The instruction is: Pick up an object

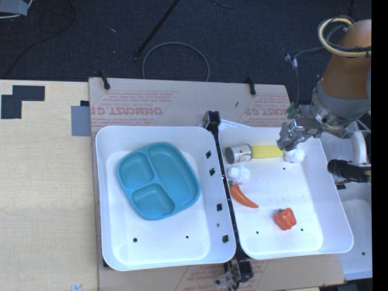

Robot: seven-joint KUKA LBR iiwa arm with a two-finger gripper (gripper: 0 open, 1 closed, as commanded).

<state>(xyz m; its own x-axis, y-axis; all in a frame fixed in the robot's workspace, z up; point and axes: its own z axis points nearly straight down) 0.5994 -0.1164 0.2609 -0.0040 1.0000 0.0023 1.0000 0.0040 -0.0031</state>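
Over the far edge of the right bin [339, 223] hangs the tool [290, 139], grey, carried by the arm [345, 71] with its orange band; whether it is open or closed cannot be told, and nothing is seen held in it. Just below it, touching or nearly so, lies a small white object [295, 155]. Beside that, along the same far edge, a yellow corn cob [267, 152] lies end-on to a metal can [238, 154] on its side. Near the bin's left wall: a white crumpled piece [238, 174], then an orange carrot [243, 197]. A red pepper [285, 218] sits toward the near edge. Left bin [151, 247]: a blue divided plate [158, 179].
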